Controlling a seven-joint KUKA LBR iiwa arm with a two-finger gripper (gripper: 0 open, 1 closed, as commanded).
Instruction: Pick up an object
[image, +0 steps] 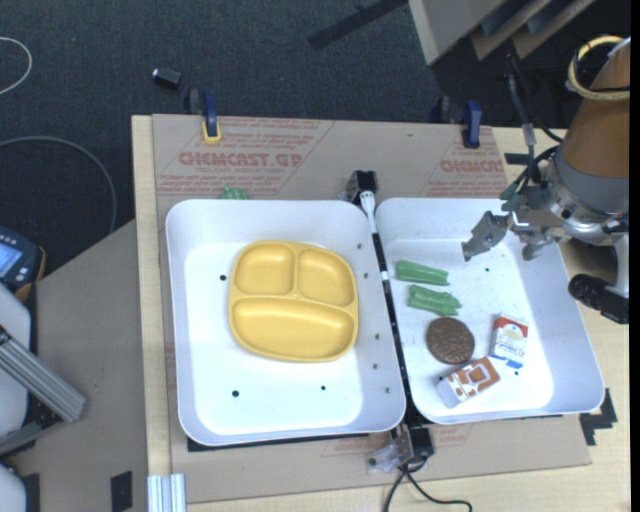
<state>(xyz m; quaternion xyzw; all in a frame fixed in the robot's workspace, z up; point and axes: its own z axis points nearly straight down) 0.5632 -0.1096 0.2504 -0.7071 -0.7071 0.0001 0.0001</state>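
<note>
Dark carpet surrounds a cardboard-topped desk (300, 145) carrying two shallow white bins. Left white plastic bin (190, 320) holds a yellow three-compartment plastic plate (293, 300) near its centre. Right white plastic bin (560, 340) holds the candidates: two green bean-like pieces, upper one (421, 271) and lower one (434, 298) toward 9 o'clock of the bin, a round brown cookie-shaped disc (450, 340) near centre, a small red-white carton (510, 339) at about 4 o'clock, and an orange-white box (470, 380) at 6 o'clock. Grey arm with orange band enters from 3 o'clock; its claw (505, 233) hangs over the bin's 12 o'clock area, apart from every item. Nothing sits between its fingers; whether they are spread or closed I cannot tell at this angle. Step looks like approach, no target committed. Next move likely calls for travelling toward 6 o'clock, centring over one piece, then descending. Flat disc may be hard to pinch.
</note>
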